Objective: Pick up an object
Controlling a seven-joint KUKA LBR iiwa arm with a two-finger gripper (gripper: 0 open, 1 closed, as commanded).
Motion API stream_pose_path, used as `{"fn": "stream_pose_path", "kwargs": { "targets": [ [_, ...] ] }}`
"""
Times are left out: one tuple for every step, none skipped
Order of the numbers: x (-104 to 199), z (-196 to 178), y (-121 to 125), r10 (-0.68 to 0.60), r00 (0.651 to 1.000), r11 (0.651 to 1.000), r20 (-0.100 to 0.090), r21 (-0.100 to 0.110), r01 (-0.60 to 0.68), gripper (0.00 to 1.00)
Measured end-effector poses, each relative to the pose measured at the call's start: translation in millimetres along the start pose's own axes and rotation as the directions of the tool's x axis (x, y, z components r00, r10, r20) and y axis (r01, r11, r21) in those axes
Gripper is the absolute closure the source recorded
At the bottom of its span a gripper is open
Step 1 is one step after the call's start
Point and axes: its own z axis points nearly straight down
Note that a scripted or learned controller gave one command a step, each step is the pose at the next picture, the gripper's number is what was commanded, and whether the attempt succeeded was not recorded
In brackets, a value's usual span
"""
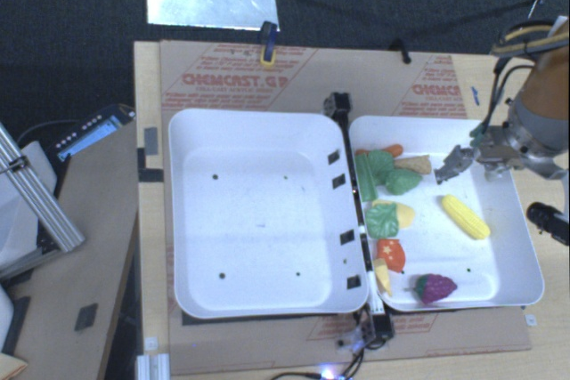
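Note:
The right bin (512, 276) holds several toy foods. A yellow corn cob (465, 216) lies near its middle, a purple grape bunch (434, 287) near the front, and green pieces (388, 173) at the left side with a beige piece (412, 163) beside them. A green and yellow piece (389, 217) and a red and yellow piece (389, 255) lie along the left wall. My gripper (454, 163) hangs over the back of this bin, just above the corn cob and right of the beige piece. Nothing shows between its fingers.
The left bin (191, 138) stands beside the right one, joined by a black divider with clips (343, 182). Both rest on a cardboard sheet (232, 71). A yellow clamp (268, 44) sits at the cardboard's back edge. A metal frame (36, 200) is at far left.

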Motion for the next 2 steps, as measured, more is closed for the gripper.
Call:
{"fn": "stream_pose_path", "kwargs": {
  "targets": [
    [26, 146, 19, -0.003, 1.0, 1.0, -0.003, 0.004, 0.003, 0.0],
    [36, 138, -24, 0.002, 1.0, 1.0, -0.001, 0.0, -0.002, 0.0]
  ]
}}
